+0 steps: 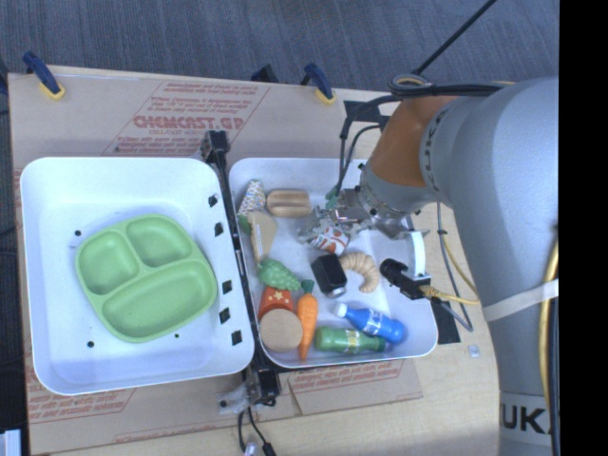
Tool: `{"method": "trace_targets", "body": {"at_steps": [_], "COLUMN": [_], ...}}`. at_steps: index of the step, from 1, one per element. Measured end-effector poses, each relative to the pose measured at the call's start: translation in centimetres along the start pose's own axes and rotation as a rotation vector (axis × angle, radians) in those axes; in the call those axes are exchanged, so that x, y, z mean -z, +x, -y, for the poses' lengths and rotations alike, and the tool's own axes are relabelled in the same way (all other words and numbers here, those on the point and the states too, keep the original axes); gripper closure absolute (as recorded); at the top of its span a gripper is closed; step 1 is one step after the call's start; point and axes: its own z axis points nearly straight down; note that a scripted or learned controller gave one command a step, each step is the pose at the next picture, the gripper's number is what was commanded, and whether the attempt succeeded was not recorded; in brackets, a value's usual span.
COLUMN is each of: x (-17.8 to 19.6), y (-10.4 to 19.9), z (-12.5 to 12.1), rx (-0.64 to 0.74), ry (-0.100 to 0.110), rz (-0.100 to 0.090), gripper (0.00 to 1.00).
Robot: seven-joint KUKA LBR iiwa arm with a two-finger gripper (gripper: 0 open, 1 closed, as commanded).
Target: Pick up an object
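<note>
Whether the gripper [323, 224] is open or shut cannot be told: its silvery tip is a small tangle of metal seen from above, half covered by the grey wrist and the orange band of the arm [446, 160], which reaches in from the right over the right bin [427, 335]. The tip hangs low over the upper middle of that bin. Just below it, touching or nearly touching, lies a small red-and-white object [332, 243]; it cannot be seen to be clasped. A tan bread roll [288, 201] lies just to the upper left of the tip, and a patterned cone [252, 198] beyond it by the bin's left wall. Below the red-and-white object sit a black block [328, 274] and a croissant [361, 266] side by side. Further down are a blue bottle [375, 325], a green bottle [347, 340], an orange carrot [307, 323], a round tan disc [280, 331], a red can [275, 300] and a green leafy piece [280, 275], with a yellow wedge [263, 236] above them. The left bin [38, 350] holds a green divided plate [147, 275], well apart from the gripper.
</note>
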Motion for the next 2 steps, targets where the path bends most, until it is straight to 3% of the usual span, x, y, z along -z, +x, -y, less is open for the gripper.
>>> {"method": "trace_targets", "body": {"at_steps": [1, 2], "x": [0.6, 12.7], "y": [0.1, 4.2], "z": [0.0, 4.1], "rx": [0.004, -0.001], "ry": [0.007, -0.002], "rz": [-0.001, 0.000], "gripper": [1.00, 1.00]}}
